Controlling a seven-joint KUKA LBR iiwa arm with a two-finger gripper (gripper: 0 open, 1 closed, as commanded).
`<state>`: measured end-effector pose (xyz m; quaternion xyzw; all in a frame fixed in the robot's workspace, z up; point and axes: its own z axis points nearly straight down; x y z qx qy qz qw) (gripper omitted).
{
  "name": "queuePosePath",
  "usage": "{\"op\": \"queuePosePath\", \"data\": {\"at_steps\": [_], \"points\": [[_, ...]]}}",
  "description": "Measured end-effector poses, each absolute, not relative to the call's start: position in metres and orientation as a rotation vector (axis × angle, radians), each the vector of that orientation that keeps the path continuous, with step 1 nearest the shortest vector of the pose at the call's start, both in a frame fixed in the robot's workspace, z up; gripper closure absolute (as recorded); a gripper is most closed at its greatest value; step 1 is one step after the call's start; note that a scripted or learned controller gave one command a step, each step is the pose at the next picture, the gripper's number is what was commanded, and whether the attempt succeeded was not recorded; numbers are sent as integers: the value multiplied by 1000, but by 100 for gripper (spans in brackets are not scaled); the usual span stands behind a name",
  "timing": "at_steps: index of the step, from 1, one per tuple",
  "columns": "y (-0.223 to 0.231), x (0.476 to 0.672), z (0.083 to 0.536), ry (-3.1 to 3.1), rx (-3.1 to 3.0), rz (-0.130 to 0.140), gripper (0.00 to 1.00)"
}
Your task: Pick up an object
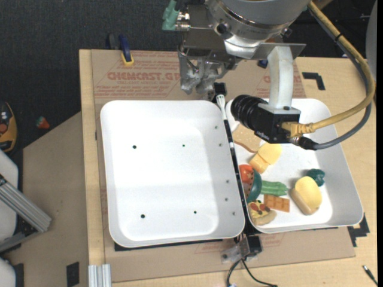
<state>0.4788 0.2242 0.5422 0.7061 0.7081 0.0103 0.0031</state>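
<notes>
the arm [257, 5] is reaching in from the upper right, its broad grey body with the orange band filling the top of the view. the gripper [200, 79] is hanging above the far edge of the bench [96, 160], just beyond the back rim of the left bin [161, 172], over the printed cardboard sheet. its metal parts are showing as a grey cluster under the wrist, but how the hand is set, apart or together, i cannot tell from this angle. nothing is showing between them, and the gripper is not touching any of the objects. a black camera unit [260, 117] on a white bracket is sticking out beside the wrist, overlapping the back part of the right bin [347, 190], with a yellow cable [341, 115] trailing off to the right.

the things to pick are all lying in the right bin. a tan slice of toy bread [244, 139] is sitting partly under the camera unit. just in front of it a pale yellow wedge [266, 155] is lying near the dividing rim. further forward, a red piece [246, 174] is touching a green piece [269, 188], with an orange ridged piece [278, 204] and a small mixed-colour item [261, 213] close to the front rim. a yellow lemon-like fruit [305, 195] is resting to their right, with a dark green bit [316, 175] just behind it.

the left bin is showing a few small dark dots on its white floor.
</notes>
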Motion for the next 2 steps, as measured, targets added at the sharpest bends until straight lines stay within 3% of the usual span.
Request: {"op": "queuePosePath", "data": {"at_steps": [1,2], "points": [[225,478,458,2223,2225,-13,100],[224,479,540,2220,2217,17,100]]}}
